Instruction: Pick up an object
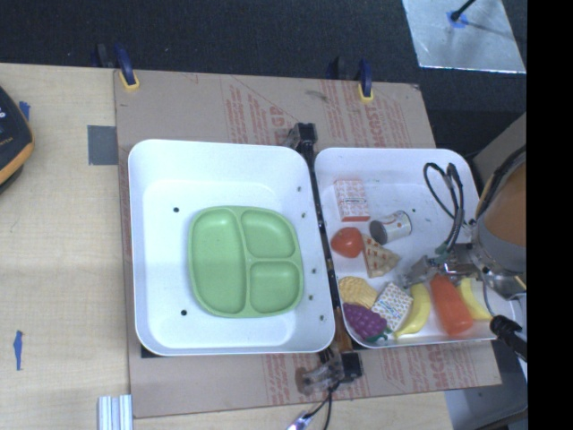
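the toys are lying in the right bin [394, 161]: a tomato [346, 241], a can [390, 227], a pizza slice [380, 258], a banana [414, 311], grapes [365, 321], an orange bottle [449, 305] and a red-and-white packet [351, 199]. the gripper [428, 269] is reaching in low from the right, hanging over the gap between the can and the bottle; i cannot tell how it is set or whether it is gripping anything. a green tray [244, 260] is sitting in the left bin [148, 240].
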Action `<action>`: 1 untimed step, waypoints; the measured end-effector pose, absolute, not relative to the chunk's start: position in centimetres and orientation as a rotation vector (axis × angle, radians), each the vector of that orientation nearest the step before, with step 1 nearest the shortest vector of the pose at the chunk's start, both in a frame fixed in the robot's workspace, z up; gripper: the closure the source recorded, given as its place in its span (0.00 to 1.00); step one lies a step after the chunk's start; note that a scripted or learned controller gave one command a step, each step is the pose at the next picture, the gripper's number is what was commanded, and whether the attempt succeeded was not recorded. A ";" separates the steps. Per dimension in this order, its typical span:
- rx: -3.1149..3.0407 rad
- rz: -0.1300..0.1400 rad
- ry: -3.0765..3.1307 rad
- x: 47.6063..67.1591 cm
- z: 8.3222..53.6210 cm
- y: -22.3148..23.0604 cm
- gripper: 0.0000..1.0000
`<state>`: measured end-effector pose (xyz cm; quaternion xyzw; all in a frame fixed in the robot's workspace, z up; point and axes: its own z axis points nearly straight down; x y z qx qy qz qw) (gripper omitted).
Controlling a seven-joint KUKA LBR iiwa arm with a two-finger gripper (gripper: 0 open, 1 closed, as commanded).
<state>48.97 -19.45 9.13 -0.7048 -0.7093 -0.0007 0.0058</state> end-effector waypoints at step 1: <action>-2.205 0.003 -2.229 49.0 10.2 -19.7 1.00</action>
